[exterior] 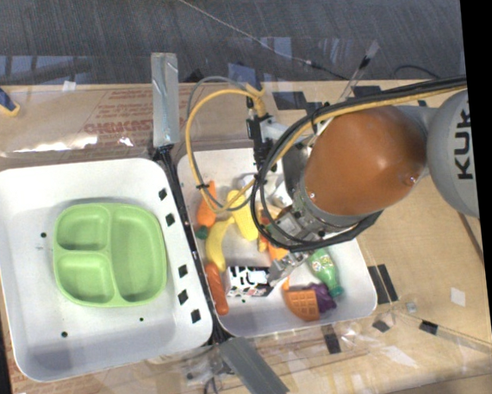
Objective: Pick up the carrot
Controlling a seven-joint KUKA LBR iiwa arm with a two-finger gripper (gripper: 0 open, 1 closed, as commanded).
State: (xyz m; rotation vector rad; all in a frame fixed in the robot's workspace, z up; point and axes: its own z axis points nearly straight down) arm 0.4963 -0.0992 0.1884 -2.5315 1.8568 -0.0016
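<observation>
Arm's orange band [359, 162] covered the 3 o'clock half of the right bin [241, 322]; contents beneath could not be seen. Gripper sat hidden under the wrist and cables [267, 190]. Grey arm link [454, 159] ran off the frame at 3 o'clock. Black-and-white item [247, 280] too small to identify. Yellow toys [220, 242] were partly overlapped by cables.
</observation>
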